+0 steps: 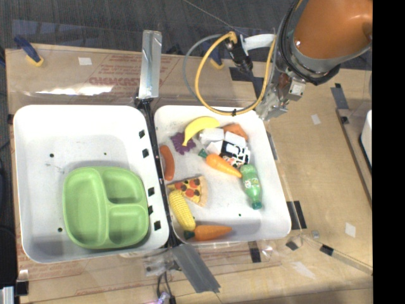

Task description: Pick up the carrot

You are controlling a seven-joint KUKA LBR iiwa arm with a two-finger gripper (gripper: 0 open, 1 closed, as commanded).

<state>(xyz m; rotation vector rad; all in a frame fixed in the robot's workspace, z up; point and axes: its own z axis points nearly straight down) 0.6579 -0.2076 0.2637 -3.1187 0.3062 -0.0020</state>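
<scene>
Over the right bin's back right corner hangs the gripper (276, 108); finger spread cannot be told from this slant. Forward and left of it, mid-bin, lies a carrot (223, 165), long axis running back-left to front-right, touching the green bottle (251, 185). A second carrot (212, 232) lies along the front wall.

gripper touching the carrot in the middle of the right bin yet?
Apart. The camera view shows the gripper at the right bin's far right corner, with bare white floor and other toys between it and the carrot.
</scene>
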